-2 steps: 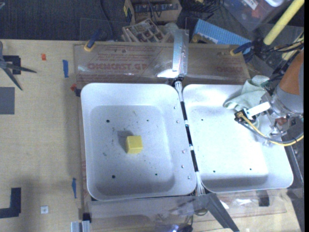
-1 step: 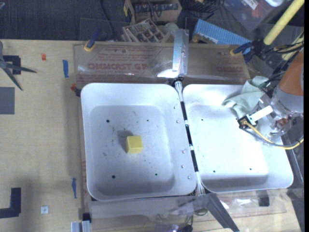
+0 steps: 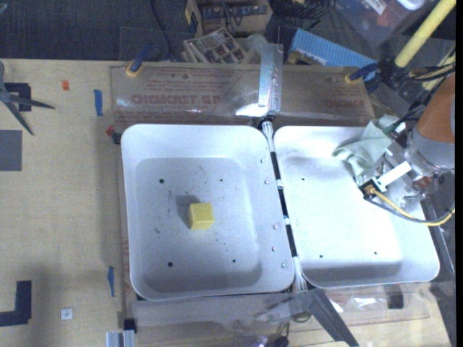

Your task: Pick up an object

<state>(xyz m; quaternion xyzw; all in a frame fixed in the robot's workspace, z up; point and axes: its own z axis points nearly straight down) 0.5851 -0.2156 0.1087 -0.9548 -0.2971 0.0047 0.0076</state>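
Yellow block (image 3: 201,216) in left bin (image 3: 145,154), cloth (image 3: 359,152) in right bin (image 3: 333,244)

My worktop (image 3: 58,215) carries two shallow white bins side by side, the left bin (image 3: 130,194) and the right bin (image 3: 423,262), touching along the middle. At ten o'clock lie a blue tape strip (image 3: 98,102) and a small orange mark (image 3: 65,85). A dark grey square (image 3: 9,151) sits at nine o'clock. A blue perforated panel (image 3: 322,49) and a yellow pole (image 3: 427,24) stand toward one o'clock.
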